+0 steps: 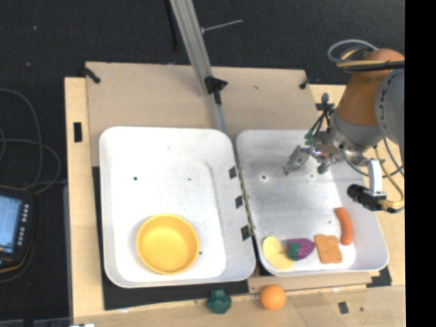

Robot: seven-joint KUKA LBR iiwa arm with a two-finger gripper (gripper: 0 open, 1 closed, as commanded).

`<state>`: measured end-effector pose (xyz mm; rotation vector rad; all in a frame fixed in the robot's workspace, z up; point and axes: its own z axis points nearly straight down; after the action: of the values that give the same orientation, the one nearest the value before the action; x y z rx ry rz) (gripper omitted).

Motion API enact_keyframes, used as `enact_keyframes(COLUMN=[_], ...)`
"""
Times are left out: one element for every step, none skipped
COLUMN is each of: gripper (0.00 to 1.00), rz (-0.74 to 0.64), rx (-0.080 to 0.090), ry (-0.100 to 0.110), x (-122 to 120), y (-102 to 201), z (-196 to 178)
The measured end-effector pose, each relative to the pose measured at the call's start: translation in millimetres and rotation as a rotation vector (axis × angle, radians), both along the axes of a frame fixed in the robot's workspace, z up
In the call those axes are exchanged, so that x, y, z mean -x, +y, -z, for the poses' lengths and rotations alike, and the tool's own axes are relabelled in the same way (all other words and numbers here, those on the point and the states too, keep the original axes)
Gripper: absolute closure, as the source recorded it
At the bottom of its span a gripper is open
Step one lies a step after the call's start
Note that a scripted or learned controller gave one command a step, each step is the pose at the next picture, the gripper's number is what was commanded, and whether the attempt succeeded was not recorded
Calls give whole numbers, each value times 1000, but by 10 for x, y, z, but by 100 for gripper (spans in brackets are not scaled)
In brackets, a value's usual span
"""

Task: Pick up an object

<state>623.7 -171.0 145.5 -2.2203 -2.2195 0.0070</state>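
My gripper (310, 162) hangs over the upper middle of the right bin (286, 196), its two fingers spread open with nothing between them. Along that bin's front edge lie a pale yellow round piece (274, 252), a purple and green toy (298, 249) and an orange toast-like block (328, 248). An orange-red sausage (345, 225) rests near the bin's right wall. All of these lie well in front of the gripper. A yellow bowl (167, 243) sits in the front of the left bin (163, 162).
An orange ball (272, 297) and a green toy (219, 302) lie on the bench in front of the bins. A grey metal pole (197, 46) slants up from between the bins at the back. A handheld pendant (12, 227) sits at the far left.
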Motion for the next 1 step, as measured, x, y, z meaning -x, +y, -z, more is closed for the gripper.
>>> enact_keyframes(gripper=[0], rz=[1], rx=[0], ry=[-6], x=[-4], y=[-11], z=[442])
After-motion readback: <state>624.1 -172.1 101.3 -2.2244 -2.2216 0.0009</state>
